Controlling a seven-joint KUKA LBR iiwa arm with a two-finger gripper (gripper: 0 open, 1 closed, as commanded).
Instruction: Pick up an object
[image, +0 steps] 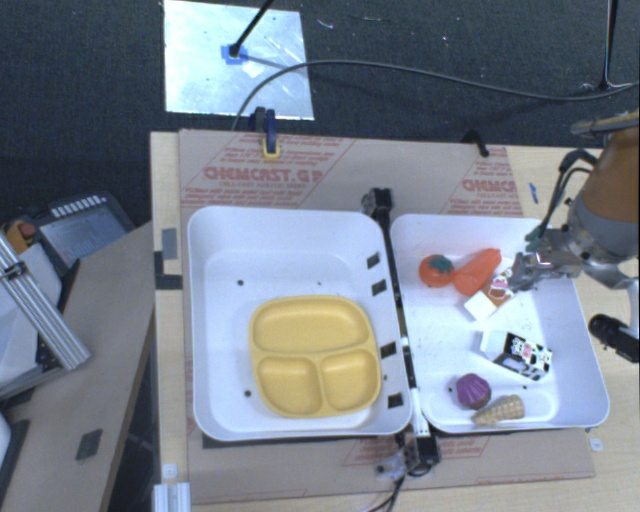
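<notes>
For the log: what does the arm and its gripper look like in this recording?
The arm is grey with a wide orange band above the wrist, and thin cables loop along its side. The gripper is a compact metallic, silver-grey unit with dark parts.

— What's around the bench on my screen?

— I see a dark carpet floor (80, 100) across the top of the frame. A shiny metal sheet (235, 60) lies on it, upper middle, with a black cable (450, 80) curving past.

— And the bench?

— I see a brown cardboard sheet (330, 165) with red letters on the pale wooden bench (160, 180). At the left edge sits a silver metal bar (40, 310).
</notes>
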